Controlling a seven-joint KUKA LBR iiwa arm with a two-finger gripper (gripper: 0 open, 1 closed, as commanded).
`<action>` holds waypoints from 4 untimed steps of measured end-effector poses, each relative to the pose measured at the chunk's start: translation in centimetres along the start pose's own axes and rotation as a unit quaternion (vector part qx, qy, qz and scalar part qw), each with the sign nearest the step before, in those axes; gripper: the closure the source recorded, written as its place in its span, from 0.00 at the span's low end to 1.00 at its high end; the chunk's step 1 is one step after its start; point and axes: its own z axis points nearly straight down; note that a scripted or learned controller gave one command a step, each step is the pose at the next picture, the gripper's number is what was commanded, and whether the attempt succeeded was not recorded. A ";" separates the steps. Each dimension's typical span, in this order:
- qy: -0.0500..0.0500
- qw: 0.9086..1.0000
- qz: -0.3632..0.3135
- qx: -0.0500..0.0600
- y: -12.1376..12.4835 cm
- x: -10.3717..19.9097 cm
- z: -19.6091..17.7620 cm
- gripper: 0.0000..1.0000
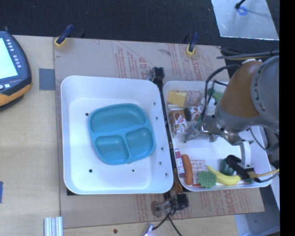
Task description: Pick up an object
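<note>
Pincer (200, 130) low in right bin (214, 186), arm (246, 95) bent overhead.

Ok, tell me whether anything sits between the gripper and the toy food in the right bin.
Nothing visible does. The gripper is already down inside the right bin, right among the packets near the yellow block. The hot dog, green piece and banana lie toward the near end, with open bin floor between.
</note>
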 end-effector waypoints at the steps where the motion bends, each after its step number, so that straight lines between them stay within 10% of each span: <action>1: 0.000 1.000 -0.001 0.003 -0.1 -0.1 -0.8 1.00; 2: 0.000 1.000 -0.001 0.003 -0.1 -0.1 -0.8 0.00; 3: 0.000 1.000 0.000 -0.001 5.7 -2.7 0.0 0.00; 4: 0.000 1.000 -0.003 0.002 5.7 -2.8 -0.9 1.00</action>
